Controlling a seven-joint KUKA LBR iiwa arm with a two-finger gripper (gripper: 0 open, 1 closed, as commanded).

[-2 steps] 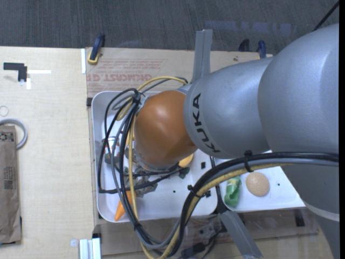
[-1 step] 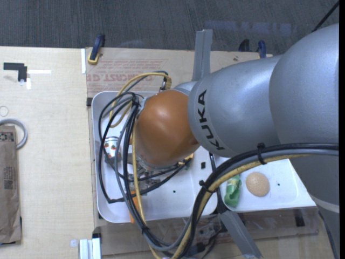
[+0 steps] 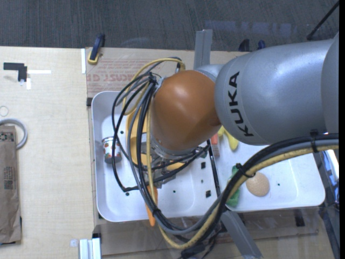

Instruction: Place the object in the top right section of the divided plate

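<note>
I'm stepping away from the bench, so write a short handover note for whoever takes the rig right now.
Arm: low over the left bin, hiding most of it.
Gripper: hidden under the wrist; grip cannot be judged.
Things: small can near the left bin's left wall; tan round item and a green item in the right bin.
Done: no placement can be confirmed.
Left: the full placement.

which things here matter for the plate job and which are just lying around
Job: arm, reaching into the left bin. The divided plate can't be made out beneath it.

Lying about: small can, round tan piece in the right bin, green item, yellow item, brown bag.
</note>
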